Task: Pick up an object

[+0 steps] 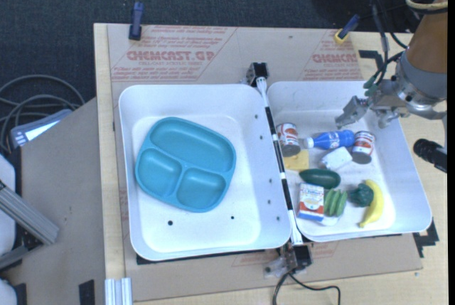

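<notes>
Right bin (402, 175) holds the objects: blue bottle (333, 139), two cans (288, 137) (363, 144), cucumber (320, 178), carton (311, 200), banana (375, 202). Claw (371, 109) over bin's far right part, above the bottle; released, grasping nothing. Left bin (142, 225): blue plate (185, 163).

bins (213, 101): smooth white plastic | plate (185, 163): matt blue plastic | bench (213, 55): printed board
</notes>
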You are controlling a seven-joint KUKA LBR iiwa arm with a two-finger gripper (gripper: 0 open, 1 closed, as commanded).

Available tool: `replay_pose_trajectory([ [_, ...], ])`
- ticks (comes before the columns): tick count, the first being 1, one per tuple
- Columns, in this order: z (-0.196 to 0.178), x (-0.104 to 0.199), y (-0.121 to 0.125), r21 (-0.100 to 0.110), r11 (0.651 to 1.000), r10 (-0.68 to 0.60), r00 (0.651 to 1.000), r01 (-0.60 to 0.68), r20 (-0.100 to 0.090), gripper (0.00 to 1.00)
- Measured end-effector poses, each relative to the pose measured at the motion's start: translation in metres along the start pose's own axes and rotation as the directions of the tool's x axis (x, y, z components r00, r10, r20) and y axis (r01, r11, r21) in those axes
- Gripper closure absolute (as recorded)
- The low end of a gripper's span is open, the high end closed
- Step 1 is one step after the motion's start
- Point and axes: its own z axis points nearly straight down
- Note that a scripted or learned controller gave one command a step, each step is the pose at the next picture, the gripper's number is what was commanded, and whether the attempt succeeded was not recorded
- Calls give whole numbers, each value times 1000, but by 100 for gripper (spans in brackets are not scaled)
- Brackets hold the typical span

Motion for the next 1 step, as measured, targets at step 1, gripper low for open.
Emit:
replay_pose_trajectory([
  [1,97,-53,14,3,1000,1,1000,-1,0,0],
])
